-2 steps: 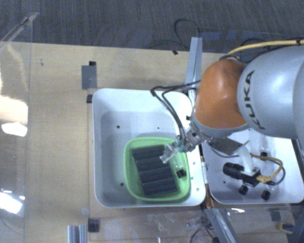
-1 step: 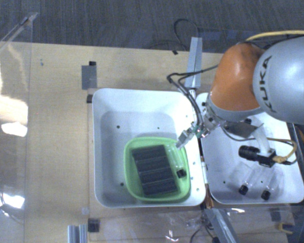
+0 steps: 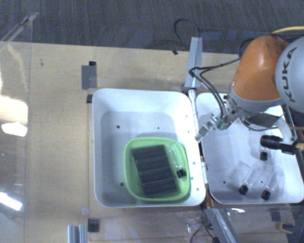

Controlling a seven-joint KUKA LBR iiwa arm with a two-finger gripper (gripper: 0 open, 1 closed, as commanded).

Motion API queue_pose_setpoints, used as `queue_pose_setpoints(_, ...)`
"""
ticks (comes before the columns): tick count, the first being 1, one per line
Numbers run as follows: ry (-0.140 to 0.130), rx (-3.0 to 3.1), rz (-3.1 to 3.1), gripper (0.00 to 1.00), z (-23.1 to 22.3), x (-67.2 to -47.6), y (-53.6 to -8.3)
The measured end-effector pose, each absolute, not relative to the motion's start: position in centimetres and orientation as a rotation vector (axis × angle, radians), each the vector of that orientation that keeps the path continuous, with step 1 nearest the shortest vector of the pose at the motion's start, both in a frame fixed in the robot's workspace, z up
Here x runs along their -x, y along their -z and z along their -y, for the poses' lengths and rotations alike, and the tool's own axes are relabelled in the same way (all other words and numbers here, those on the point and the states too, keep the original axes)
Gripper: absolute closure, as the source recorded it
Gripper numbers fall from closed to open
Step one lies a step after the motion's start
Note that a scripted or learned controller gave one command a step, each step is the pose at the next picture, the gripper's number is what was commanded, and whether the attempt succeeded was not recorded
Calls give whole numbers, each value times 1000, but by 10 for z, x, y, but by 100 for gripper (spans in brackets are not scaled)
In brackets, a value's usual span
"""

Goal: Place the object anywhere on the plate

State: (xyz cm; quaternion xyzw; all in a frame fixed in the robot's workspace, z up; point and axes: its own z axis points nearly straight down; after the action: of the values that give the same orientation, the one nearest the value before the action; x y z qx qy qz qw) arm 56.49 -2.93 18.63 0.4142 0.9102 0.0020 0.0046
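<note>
In the left white bin (image 3: 104,135), toward its near side, sits a green plate (image 3: 129,171) with a raised rim. A dark ribbed block (image 3: 154,170) lies flat on the plate, covering most of its middle, with its long side running slightly aslant from the far left to the near right. A small black piece (image 3: 181,173) rests just beside the block's right edge, at the plate's inner rim.

The right white bin (image 3: 220,178) touches the left one along their shared wall. The grey arm, with its orange band (image 3: 258,67), hangs over the far part of this bin, and black cables (image 3: 207,70) loop from the band toward a grey post at the bins' far junction.

The pincer (image 3: 254,191) is low over the near part of the right bin. Its two pale, translucent fingers (image 3: 245,181) end in dark tips that stand apart, with bare bin floor between them, so it is released and grasps nothing. It is well apart from the plate and the block.

Both bins stand on a wooden table (image 3: 45,135), and a small grey bracket (image 3: 89,76) stands on the table beyond the left bin's far left corner.
</note>
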Motion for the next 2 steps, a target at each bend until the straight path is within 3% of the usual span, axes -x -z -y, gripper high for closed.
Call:
queue_pose_setpoints(1,-14,-1292,-2845,100,28,-568,-199)
queue_pose_setpoints(2,-14,-1292,-2845,0,28,-568,-198)
